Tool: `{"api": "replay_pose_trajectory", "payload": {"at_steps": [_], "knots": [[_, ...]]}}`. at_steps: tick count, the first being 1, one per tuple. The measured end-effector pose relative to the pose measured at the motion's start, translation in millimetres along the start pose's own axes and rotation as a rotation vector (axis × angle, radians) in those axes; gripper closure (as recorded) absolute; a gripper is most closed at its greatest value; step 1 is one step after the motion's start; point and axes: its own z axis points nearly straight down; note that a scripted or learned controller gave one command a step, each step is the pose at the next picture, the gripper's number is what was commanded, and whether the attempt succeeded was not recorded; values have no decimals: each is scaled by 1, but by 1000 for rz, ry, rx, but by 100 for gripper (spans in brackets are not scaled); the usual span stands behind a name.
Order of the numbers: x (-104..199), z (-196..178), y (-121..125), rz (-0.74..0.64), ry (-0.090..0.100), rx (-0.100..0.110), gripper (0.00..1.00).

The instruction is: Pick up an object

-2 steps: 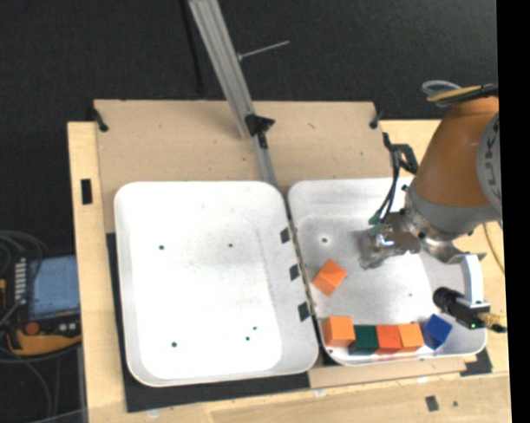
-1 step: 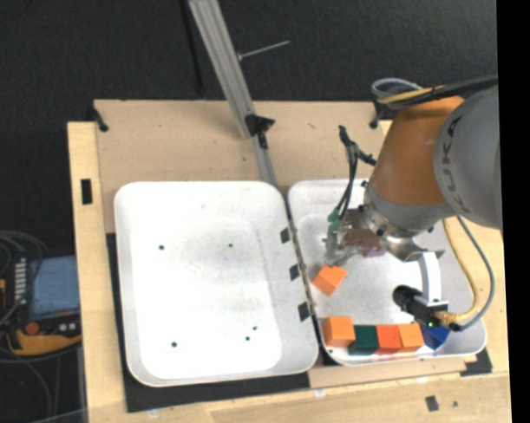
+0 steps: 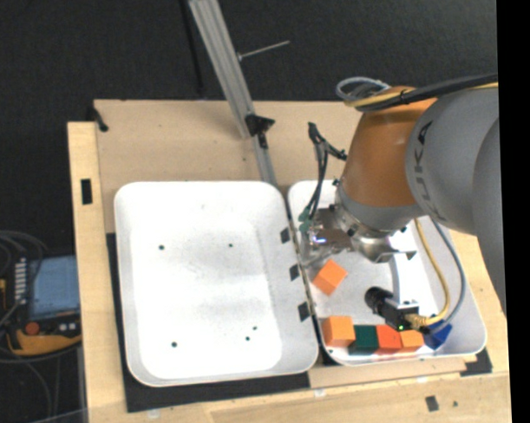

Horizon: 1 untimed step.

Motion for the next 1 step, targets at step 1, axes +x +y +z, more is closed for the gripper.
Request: {"api": "replay_pose_trajectory", "payload": {"at_steps": [1], "knots": [[46, -9, 3, 1, 0, 2, 100]]}}
